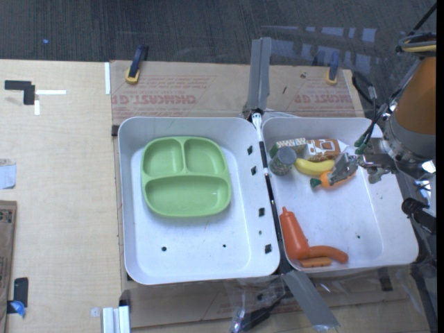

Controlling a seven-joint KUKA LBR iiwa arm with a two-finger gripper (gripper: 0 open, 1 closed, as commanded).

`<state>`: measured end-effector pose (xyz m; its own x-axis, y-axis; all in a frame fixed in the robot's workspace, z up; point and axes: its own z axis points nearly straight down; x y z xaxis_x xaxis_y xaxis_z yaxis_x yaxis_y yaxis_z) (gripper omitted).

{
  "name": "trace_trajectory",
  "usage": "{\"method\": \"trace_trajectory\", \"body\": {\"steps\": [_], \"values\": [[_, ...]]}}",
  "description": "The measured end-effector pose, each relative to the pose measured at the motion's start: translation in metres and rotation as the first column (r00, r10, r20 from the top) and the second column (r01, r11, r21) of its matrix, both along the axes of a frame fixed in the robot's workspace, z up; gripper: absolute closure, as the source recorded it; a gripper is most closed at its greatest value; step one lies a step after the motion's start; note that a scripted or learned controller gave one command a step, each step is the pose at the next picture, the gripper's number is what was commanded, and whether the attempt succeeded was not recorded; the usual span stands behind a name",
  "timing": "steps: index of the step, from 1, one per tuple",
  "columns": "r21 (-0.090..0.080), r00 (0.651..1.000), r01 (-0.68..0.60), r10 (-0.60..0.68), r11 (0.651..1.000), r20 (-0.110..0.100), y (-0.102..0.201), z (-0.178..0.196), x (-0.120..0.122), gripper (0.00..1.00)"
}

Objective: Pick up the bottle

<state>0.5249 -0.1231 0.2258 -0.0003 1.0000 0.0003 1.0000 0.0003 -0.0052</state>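
**Nothing lifted yet: the bottle lies far from the pincer**

Two white bins sit side by side on the desk. In the right bin (388, 245) the orange bottle (293, 234) lies on its side against the left wall, cap pointing to the far end, with a carrot-like orange thing (326, 254) touching its base at the near end. The pincer (342, 171) hangs low over the far part of the same bin, among a cluster of small things: a banana (313, 164), a printed box (322, 147) and a grey round piece (282, 161). Whether it is wide or narrow cannot be told; something orange shows right by it, but a hold is not clear. The left bin (132, 207) carries a green divided plate (186, 176). By my reading the task is at its start: the bottle is untouched, well apart from the pincer, so the approach, the grip and the lift all remain.
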Motion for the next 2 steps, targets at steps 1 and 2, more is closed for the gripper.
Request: {"method": "trace_trajectory", "body": {"steps": [1,2], "values": [[0.001,0.988,-0.157,0.157,0.988,0.002,0.021,-0.137,-0.048,0.00],[0.000,0.978,-0.210,0.210,0.978,0.003,-0.048,-0.134,0.036,0.00]]}}
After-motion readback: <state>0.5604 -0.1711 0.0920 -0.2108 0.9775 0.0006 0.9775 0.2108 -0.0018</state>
